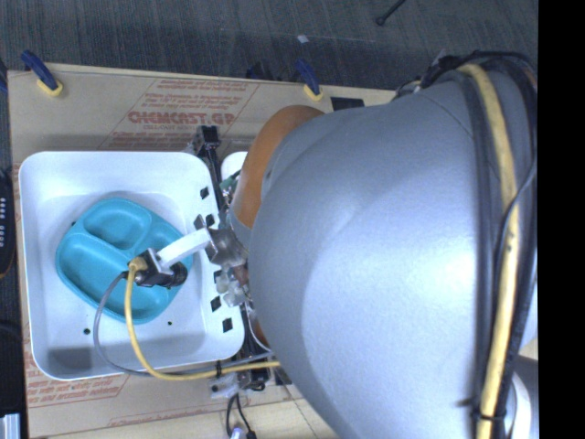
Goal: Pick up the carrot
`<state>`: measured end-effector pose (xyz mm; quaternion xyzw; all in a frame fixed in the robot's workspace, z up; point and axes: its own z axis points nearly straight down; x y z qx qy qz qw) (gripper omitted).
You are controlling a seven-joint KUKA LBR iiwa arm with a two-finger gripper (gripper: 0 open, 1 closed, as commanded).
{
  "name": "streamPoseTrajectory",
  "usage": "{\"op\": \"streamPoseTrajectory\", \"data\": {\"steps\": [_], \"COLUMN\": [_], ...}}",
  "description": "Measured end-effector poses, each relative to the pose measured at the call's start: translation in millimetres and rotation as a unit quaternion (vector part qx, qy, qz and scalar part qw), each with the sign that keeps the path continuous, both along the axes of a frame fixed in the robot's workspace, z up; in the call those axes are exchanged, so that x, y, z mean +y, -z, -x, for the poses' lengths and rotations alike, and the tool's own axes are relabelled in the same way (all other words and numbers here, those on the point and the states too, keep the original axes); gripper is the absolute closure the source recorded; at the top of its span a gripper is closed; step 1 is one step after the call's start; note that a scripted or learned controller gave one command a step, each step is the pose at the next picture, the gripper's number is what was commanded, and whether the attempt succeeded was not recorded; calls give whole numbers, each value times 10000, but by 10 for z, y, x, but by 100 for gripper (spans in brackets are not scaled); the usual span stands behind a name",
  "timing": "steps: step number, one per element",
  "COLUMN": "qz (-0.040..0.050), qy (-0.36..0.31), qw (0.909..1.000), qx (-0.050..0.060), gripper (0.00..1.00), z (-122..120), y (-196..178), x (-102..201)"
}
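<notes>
Carrot first: it is lying somewhere I cannot place, most likely (a judgement, not a sighting) in the right bin beneath the arm.

The arm (393,263) is looming nearest the camera. Its grey bulk is spreading over the right bin (235,165), whose white rim is peeking out as a sliver beside the orange band (279,131). Under that bulk the gripper (227,262) is hanging about over the wall between the two bins. Whether it is open or closed I cannot tell.

Just beyond it the left bin (37,245) is sitting on the table (164,421). It is holding a blue plate (101,245), a divided dish lying flat on the bin floor. Farther back a printed sheet (174,112) is lying under the bins, and two clamps (41,73) are pinning it at the far edge.

The step in hand is looking like the approach, with the pick not yet made. The next move is calling for the gripper to be centred over the carrot and turned to span its narrow width. From there it should be going down to the bin floor, closing firmly, then rising straight up so the load is clearing the bin wall.
</notes>
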<state>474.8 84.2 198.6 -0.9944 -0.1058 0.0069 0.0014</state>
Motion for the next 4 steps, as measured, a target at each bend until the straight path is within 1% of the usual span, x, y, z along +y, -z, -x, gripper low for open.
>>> {"op": "streamPoseTrajectory", "data": {"steps": [1, 2, 3, 4], "qz": [-40, -17, -18, -43], "qy": [-1771, -561, 6, -2201], "qw": [9842, 9984, 10000, 9755], "qx": [-4, -37, -9, -11], "gripper": [100, 100, 100, 100], "z": [8, -824, 2, -151], "y": [584, 61, -63, 79], "x": [158, 102, -281, -643]}}
